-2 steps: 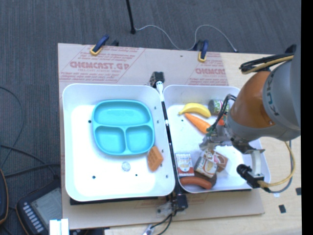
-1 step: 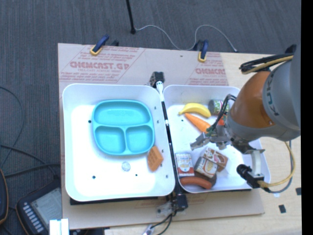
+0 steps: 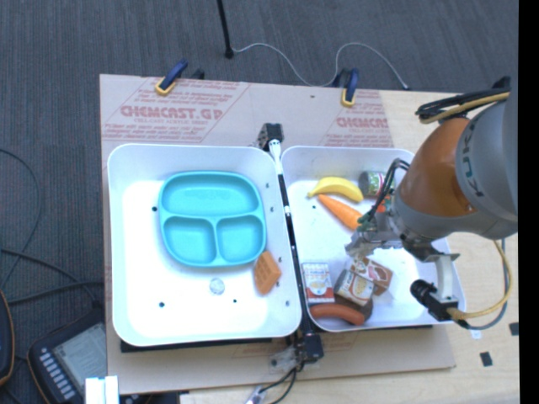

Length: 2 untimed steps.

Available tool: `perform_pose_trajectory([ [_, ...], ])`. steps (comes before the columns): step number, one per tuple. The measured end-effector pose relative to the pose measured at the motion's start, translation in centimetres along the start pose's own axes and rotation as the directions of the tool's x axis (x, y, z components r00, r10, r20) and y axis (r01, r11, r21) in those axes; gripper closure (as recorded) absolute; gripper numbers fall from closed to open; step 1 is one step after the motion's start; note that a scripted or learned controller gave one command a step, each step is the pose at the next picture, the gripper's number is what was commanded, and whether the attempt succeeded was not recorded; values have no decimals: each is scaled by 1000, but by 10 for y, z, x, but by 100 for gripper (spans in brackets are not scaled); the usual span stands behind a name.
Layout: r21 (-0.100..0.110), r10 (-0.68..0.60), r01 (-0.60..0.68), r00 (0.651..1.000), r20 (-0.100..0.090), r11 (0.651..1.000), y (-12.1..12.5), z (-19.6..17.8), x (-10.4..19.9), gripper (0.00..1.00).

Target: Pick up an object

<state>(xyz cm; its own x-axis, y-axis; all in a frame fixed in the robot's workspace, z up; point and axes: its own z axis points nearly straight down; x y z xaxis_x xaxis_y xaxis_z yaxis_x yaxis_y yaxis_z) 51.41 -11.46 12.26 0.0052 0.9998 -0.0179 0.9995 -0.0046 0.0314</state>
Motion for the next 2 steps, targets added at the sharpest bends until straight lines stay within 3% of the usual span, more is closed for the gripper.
perform_pose_trajectory([
  [1,1,0,0,1000,0,1000,0,0,0,0],
  [2,-7,-4,4,1000,-4,1000,-18,26,13,0],
])
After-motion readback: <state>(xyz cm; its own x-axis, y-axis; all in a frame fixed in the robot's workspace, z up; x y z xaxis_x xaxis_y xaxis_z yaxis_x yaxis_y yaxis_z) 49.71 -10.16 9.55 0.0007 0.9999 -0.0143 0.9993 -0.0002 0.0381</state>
